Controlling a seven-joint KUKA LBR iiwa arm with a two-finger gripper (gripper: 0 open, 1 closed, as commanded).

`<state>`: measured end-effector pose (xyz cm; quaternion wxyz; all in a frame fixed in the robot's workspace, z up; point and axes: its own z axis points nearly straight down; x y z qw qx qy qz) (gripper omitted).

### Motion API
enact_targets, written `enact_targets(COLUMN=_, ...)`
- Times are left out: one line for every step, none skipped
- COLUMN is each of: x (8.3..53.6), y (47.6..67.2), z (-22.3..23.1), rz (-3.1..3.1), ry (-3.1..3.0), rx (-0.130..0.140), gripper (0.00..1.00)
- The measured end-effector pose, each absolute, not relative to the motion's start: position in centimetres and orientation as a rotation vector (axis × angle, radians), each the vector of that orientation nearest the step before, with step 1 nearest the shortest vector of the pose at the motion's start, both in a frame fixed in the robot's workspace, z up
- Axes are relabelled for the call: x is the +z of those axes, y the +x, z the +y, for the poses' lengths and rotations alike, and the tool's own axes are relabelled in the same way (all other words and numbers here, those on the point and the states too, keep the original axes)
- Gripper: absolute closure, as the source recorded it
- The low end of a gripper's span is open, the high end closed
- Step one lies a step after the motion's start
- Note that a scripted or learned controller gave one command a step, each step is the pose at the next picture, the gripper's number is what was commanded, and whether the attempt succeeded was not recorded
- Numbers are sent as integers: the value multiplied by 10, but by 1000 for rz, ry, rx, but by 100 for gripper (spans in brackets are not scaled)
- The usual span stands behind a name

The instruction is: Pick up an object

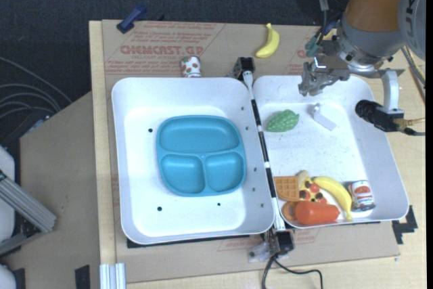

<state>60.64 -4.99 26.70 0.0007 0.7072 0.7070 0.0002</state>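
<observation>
My gripper (315, 86) hangs over the far part of the right bin (379, 166), above its bare floor. Below and left of it, a green bunch of grapes (282, 120) lies near the bin's left wall. A small pale grey block (324, 117) rests on the floor just below the gripper. At the near edge of the right bin lie a yellow banana (336, 191), a red pepper (316, 214), a waffle piece (287, 187), a pizza slice (312, 193) and a small can (362, 194). Nothing shows between the fingers.
The left bin (135, 206) holds a blue divided plate (201, 153). Beyond the bins, a second banana (268, 42) and a small patterned cup (191, 65) lie on the cardboard. A black clamp (243, 67) sits where the bins meet at the far edge.
</observation>
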Motion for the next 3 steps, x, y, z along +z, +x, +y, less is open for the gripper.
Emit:
enact_targets(x=254, y=634, z=-44, rz=2221, ry=2218, rx=1, gripper=100)
enact_targets(x=258, y=637, z=-9, rz=2222, ry=2218, rx=2, gripper=100)
enact_targets(x=221, y=536, z=16, rz=2223, ry=2224, rx=-3, gripper=100)
